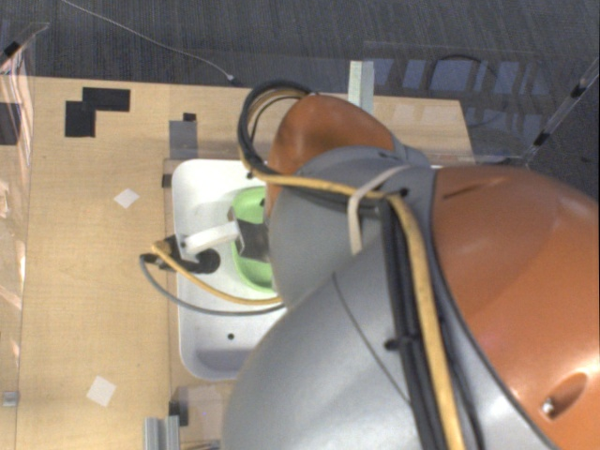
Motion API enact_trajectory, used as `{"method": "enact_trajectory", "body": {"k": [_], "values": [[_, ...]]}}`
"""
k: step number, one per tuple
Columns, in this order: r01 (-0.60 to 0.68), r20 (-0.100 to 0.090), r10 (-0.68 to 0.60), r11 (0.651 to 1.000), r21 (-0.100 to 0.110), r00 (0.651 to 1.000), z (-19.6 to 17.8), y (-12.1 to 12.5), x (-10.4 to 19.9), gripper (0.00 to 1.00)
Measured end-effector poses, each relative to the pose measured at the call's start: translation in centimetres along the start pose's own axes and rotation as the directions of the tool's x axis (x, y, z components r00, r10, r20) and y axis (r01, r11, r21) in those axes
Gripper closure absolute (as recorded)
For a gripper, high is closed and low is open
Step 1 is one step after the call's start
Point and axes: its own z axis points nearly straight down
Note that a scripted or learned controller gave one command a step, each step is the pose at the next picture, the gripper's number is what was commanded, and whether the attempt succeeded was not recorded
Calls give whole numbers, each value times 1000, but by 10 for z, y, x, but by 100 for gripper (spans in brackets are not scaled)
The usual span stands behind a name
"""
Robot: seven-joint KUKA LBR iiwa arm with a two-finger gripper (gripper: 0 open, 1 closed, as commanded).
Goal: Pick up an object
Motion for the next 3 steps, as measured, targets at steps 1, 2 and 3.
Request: {"method": "enact_trajectory", "body": {"k": [1, 2, 3], "values": [[391, 0, -391, 920, -2, 920, -82, -12, 1, 100], [0, 7, 0, 1000, -5, 1000, -15, -11, 0, 100], [2, 0, -2, 1000, -1, 1000, -28, -11, 2, 100]]}}
